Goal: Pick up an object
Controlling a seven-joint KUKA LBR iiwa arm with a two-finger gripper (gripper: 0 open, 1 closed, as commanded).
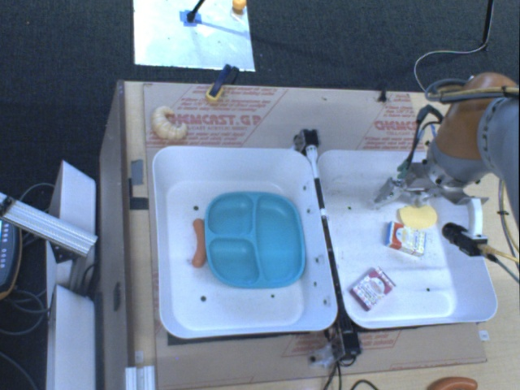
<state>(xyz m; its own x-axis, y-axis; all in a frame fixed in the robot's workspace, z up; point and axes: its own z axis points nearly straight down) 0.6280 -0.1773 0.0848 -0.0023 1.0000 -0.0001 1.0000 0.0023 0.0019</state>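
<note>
Nearest the lens, a red packet (pixel 372 288) lies below the gripper (pixel 397 190), whose spread fingers (pixel 383 195) grasp nothing, beside a yellow piece (pixel 420 216).

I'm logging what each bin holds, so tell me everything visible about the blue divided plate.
The blue divided plate is a light blue tray with rounded corners, plastic by its look, split into three compartments: two upper and one wide lower. All three look bare. It lies flat, right side up, about mid-floor in the left bin. An orange hot-dog toy lies alongside its left edge; whether they touch is unclear.
</note>
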